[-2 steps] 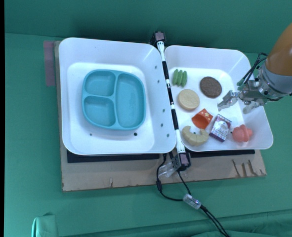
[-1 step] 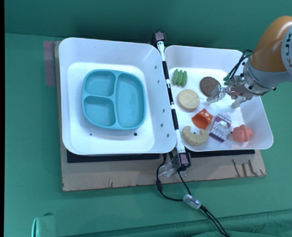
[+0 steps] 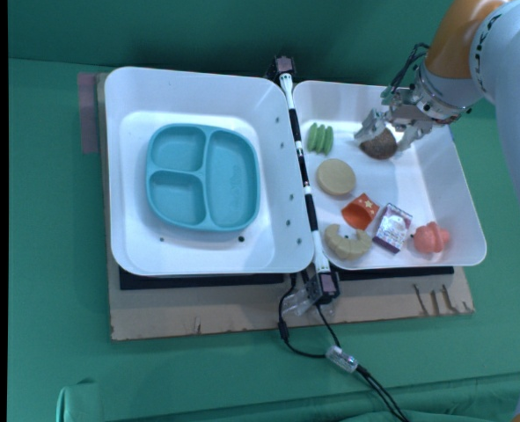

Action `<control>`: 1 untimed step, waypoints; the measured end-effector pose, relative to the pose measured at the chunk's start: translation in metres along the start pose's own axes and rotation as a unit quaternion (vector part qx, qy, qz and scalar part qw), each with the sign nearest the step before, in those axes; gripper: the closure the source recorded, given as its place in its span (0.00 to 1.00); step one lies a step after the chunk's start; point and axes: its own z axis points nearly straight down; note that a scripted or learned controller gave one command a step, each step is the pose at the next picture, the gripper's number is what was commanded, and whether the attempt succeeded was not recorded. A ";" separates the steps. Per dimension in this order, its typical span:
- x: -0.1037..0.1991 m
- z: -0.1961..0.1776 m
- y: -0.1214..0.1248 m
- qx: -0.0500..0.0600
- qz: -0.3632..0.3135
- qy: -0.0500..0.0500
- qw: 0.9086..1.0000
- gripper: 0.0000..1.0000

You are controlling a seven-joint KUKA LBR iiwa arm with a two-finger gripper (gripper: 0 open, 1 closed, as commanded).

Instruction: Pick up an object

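Objects for picking lie in the right bin (image 3: 457, 202), beside the left bin (image 3: 189, 95), which holds a teal divided plate (image 3: 203, 177). Both bins sit on the table (image 3: 48, 236). The grey arm (image 3: 506, 33) reaches over the right bin's far corner, its gripper (image 3: 388, 130) low over a brown rounded piece (image 3: 379, 147); its prongs appear to straddle it, though whether they are apart or clamped cannot be told. Nearer lie a tan disc (image 3: 336, 177), a curved bread-like piece (image 3: 347, 243), a purple-edged packet (image 3: 392, 228), an orange-pink toy (image 3: 430, 238), a red carton (image 3: 360, 210) and green pods (image 3: 319, 137).
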 end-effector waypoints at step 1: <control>-0.002 -0.017 0.003 -0.007 0.002 -0.003 1.000 1.00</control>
